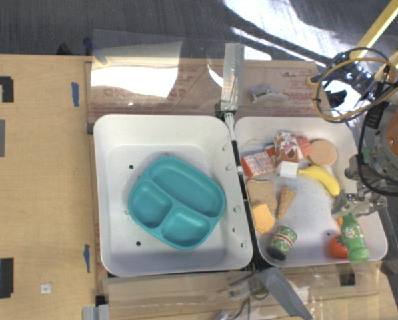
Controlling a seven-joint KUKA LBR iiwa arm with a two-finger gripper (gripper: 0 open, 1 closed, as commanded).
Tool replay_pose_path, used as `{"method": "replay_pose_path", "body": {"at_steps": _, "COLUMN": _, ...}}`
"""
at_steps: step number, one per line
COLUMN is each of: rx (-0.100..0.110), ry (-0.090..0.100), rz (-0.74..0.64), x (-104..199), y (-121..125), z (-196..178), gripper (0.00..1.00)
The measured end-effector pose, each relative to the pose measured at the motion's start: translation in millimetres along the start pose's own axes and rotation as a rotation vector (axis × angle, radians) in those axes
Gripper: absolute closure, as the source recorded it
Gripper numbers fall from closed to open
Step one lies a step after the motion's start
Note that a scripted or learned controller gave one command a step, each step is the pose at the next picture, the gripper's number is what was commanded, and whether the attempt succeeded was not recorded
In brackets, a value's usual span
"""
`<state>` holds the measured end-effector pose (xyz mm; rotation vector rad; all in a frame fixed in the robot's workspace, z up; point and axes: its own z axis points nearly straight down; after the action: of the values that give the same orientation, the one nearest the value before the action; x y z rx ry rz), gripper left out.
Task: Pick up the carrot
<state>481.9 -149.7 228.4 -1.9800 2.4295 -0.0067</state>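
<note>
An orange-red piece that I take for the carrot [337, 247] lies in the front right corner of the right bin [312, 262]. A green bottle [354, 239] lies against its right side and partly hides it. My gripper [352, 206] hangs over the bin's right side, just above and behind the bottle and the carrot. Its metal tip is close to the bottle's top. Nothing shows as lifted off the bin floor.
The right bin also holds a banana [323, 179], a tan disc [323, 153], a red carton [288, 147], a red-and-white box [257, 163], a white cube [288, 170], bread [261, 193], a cone [285, 201] and a green can [282, 241]. A teal divided plate [177, 202] lies in the left bin [112, 152].
</note>
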Motion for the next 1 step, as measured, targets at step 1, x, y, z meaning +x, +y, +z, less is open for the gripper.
{"method": "replay_pose_path", "body": {"at_steps": 1, "rx": -0.003, "ry": -0.003, "rz": -0.507, "x": -54.9, "y": -24.1, "z": -39.2, "gripper": 1.0}}
